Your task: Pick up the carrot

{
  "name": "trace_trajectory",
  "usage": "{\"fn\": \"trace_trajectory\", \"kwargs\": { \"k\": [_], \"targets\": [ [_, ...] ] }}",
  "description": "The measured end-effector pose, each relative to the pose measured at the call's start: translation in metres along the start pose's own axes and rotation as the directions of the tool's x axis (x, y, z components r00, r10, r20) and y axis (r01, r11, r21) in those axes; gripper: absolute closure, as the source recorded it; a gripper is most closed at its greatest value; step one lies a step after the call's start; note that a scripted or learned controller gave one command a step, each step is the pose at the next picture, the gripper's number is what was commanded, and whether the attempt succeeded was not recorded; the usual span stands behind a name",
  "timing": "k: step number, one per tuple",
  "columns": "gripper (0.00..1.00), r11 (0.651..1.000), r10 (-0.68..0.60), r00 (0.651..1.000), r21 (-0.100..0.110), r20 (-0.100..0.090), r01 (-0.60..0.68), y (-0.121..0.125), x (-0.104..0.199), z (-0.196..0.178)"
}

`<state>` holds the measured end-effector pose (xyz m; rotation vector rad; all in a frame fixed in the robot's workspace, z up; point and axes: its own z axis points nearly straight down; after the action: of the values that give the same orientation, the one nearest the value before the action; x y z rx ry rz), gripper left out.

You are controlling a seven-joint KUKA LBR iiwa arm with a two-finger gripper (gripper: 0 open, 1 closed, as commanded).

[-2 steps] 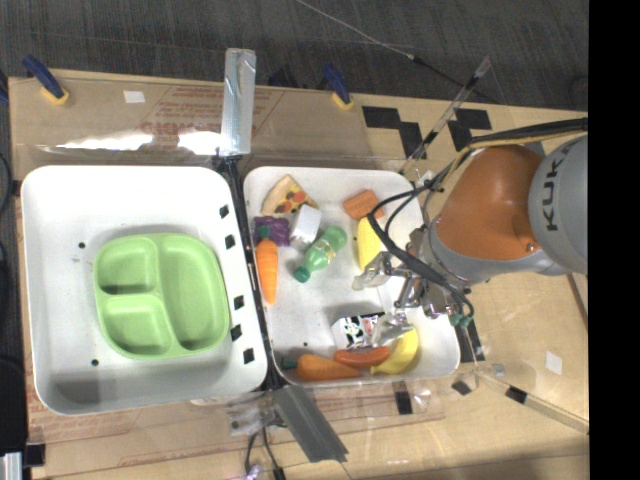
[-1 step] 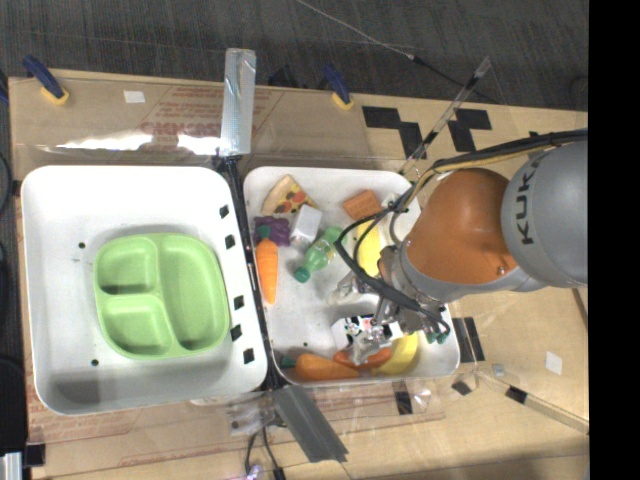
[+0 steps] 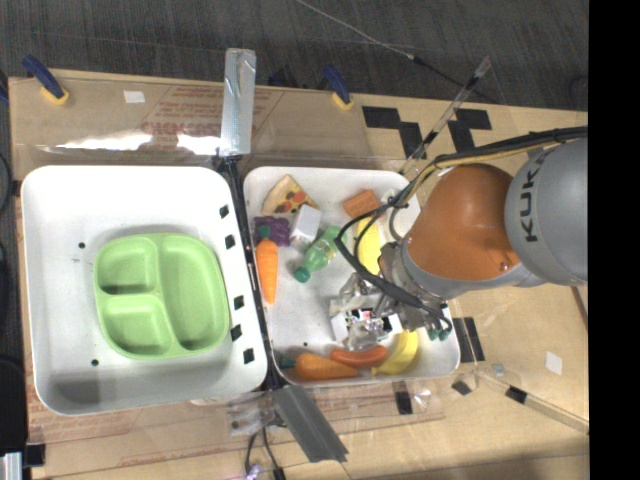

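Note:
The carrot [image 3: 267, 271] is orange and lies lengthwise against the left wall of the right bin [image 3: 330, 180], just below a purple toy [image 3: 271, 232]. My gripper [image 3: 365, 318] hangs low over the front middle of that bin, to the right of the carrot and about a hand's width from it. It is under the orange wrist band [image 3: 455, 223], which hides part of it. Nothing orange shows at its tip.
In the right bin lie a pizza slice [image 3: 287, 195], a white box [image 3: 306, 220], a green bottle [image 3: 314, 254], an orange block [image 3: 360, 204], a banana [image 3: 401, 353], a red piece [image 3: 358, 355] and a long orange piece [image 3: 316, 368]. A green divided plate [image 3: 160, 293] sits in the left bin [image 3: 50, 208].

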<state>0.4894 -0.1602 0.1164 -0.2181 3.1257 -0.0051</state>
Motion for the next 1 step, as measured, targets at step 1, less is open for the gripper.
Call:
{"fn": "trace_trajectory", "kwargs": {
  "k": [1],
  "targets": [
    [1.0,0.993,-0.114,0.993,-0.001,0.0,0.114,0.0057,-0.0178,-0.0906]
  ]
}}
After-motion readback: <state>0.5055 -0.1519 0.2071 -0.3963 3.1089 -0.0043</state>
